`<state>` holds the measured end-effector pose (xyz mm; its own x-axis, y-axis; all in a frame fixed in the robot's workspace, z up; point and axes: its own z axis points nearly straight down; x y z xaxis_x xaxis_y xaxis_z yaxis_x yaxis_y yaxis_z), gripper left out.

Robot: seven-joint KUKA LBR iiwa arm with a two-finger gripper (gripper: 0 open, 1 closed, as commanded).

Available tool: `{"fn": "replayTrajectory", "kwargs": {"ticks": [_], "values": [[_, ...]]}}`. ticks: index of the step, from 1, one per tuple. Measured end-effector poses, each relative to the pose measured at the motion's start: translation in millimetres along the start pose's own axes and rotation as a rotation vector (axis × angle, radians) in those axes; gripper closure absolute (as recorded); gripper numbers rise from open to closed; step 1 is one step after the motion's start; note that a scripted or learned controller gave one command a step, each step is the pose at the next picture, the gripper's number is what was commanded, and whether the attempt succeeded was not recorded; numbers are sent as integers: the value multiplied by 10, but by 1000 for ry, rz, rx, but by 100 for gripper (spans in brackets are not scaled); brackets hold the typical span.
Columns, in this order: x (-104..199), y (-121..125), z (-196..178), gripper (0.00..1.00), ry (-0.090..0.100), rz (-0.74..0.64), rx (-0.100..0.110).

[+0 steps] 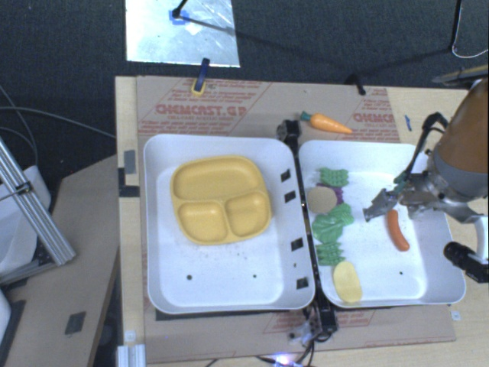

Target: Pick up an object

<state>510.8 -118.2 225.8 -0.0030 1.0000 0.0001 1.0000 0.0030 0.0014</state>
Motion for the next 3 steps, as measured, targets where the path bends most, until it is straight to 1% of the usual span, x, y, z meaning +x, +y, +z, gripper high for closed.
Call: {"fn": "replayTrajectory", "kwargs": {"ticks": [1, 2, 3], "values": [[339, -270, 1175, 0, 4, 0, 11], [1156, -220, 374, 0, 3, -10, -7], [1101, -219, 304, 100, 1, -1, -4]]}}
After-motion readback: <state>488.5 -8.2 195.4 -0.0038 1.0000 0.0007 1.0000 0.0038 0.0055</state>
